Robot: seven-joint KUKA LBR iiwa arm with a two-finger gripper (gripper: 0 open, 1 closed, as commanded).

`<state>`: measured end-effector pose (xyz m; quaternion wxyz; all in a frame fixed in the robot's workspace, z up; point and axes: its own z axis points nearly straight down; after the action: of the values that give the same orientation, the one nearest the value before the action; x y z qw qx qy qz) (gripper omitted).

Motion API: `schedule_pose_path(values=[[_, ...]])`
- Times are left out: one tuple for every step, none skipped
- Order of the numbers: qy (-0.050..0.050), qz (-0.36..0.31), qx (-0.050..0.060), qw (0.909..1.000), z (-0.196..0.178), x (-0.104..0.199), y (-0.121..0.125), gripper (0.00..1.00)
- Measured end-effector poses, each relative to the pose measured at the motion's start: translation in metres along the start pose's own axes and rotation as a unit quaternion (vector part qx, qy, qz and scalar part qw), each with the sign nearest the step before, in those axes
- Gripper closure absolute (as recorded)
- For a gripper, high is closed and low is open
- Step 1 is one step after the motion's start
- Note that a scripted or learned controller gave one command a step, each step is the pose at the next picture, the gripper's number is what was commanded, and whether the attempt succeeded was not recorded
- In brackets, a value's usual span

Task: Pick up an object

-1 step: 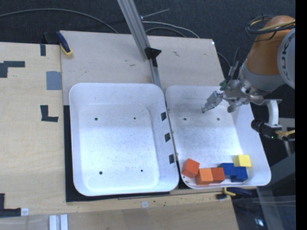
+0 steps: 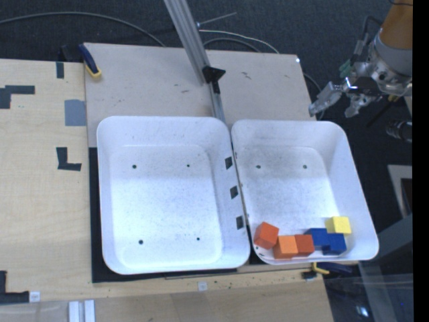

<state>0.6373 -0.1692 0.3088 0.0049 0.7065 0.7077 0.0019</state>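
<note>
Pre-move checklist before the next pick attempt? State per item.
1. Targets present: ok, blocks clustered at the right bin's near edge: red-orange block, orange block, blue block, yellow block.
2. Gripper clear of bins: ok, outside the right bin's far right corner.
3. Gripper carrying nothing: ok, nothing visible between fingers.
4. Finger opening: cannot tell.
5. Blocks separated for a clean grasp: not ok, they look packed together.
</note>
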Motion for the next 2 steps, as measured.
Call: schedule_pose_path(values=[[0.001,0.0,0.004,1.0,-0.019,-0.016,-0.004,0.0],[0.001,0.0,0.004,1.0,-0.044,-0.025,0.001,0.0]])
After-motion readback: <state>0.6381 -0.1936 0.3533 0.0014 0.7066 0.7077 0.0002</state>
